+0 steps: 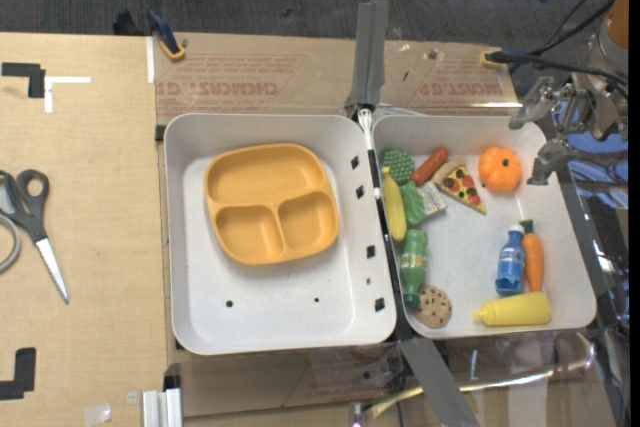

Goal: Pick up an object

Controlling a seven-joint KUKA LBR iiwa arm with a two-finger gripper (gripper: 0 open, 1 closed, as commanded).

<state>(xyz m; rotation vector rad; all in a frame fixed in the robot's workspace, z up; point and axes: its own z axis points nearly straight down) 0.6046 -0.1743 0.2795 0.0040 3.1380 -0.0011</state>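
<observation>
The right bin (572, 215) holds several toy foods. Among them are an orange (500, 169), a pizza slice (462, 185), a red sausage (431, 165), a knobbly green vegetable (398, 163) and a yellow banana (394, 205). With them lie a green bottle (412, 265), a cookie (434, 306), a blue bottle (510, 262), a carrot (533, 258) and a yellow squeeze bottle (513, 311). My gripper (535, 140) hangs over the bin's upper right corner, just right of the orange, open with nothing between its fingers.
A yellow divided plate (272, 203) lies in the left bin (200, 315). A central divider (372, 205) separates the bins. Scissors (30, 225) rest on the bench at far left, and a blue clamp (165, 33) sits at the cardboard's back edge.
</observation>
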